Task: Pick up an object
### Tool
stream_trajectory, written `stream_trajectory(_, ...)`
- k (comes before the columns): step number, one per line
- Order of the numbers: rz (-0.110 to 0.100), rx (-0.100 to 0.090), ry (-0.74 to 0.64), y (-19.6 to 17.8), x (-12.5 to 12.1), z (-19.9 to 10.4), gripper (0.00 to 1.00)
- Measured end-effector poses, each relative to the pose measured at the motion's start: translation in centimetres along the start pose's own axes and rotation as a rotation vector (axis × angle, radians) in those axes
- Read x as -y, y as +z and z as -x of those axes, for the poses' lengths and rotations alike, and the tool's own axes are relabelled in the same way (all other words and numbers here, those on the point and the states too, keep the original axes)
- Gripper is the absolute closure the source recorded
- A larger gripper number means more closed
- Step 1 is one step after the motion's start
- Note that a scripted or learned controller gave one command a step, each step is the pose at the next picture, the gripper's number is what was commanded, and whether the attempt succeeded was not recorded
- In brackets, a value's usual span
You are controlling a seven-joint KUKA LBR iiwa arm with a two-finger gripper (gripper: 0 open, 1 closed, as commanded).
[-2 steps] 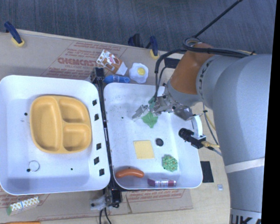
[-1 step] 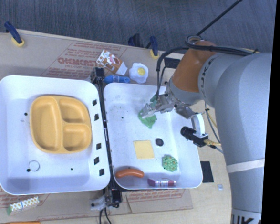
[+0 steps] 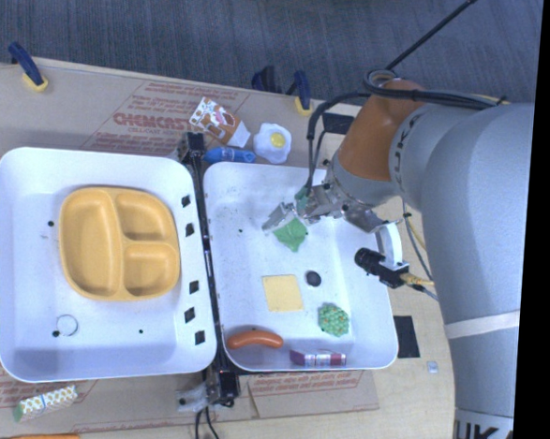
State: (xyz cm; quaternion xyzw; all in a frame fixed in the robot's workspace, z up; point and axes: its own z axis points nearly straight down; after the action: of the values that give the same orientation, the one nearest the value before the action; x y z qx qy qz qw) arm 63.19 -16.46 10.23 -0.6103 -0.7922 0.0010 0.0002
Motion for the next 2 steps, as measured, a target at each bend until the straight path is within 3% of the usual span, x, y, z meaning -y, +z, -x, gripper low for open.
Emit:
stream_trajectory(1, 0.0, 0.001, -0.004, -1.05, -0.06, 0.01, 1.0)
stream_trajectory(2, 0.0, 0.001, -0.004, -1.04, -0.05, 0.0, 0.0)
